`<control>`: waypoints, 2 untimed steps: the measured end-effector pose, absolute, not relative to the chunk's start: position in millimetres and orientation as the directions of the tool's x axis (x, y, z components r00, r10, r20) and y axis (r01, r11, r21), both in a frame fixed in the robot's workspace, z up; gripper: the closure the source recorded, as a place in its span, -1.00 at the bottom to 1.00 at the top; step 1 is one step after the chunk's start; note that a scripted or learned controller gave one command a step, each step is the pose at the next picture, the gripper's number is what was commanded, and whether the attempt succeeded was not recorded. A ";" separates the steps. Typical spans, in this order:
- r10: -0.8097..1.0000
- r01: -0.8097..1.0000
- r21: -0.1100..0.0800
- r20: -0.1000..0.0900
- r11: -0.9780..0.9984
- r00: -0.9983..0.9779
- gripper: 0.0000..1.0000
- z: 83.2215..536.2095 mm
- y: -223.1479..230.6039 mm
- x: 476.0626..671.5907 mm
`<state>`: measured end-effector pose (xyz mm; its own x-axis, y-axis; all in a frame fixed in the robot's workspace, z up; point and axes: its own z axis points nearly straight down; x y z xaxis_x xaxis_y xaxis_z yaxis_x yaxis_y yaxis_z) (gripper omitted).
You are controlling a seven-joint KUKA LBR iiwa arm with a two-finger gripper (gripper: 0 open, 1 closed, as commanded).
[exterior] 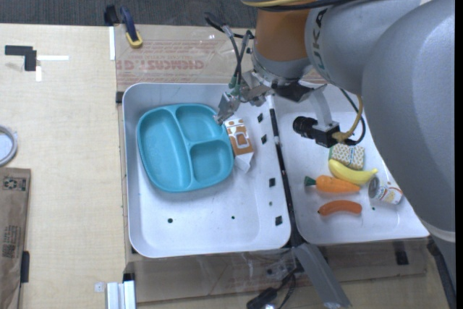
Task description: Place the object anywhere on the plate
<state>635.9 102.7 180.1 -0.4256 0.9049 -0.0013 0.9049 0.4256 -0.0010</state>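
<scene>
One small orange-and-white packet (239, 142) hangs pinched in your gripper (228, 106) just off the blue divided plate's (185, 148) right rim, so releasing there risks dropping it beside the plate onto the left bin (210, 228).

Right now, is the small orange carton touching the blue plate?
Touching. The camera view shows the orange carton lying in the left bin with its left edge against the blue plate at the plate's right rim, no white gap between them.
</scene>
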 end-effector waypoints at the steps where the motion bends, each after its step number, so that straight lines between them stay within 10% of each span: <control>1: 0.905 0.905 -0.001 -0.003 0.426 -0.426 1.00 188.8 101.6 636.5; 2: 0.774 0.774 0.000 -0.001 0.633 -0.633 1.00 172.8 206.6 643.5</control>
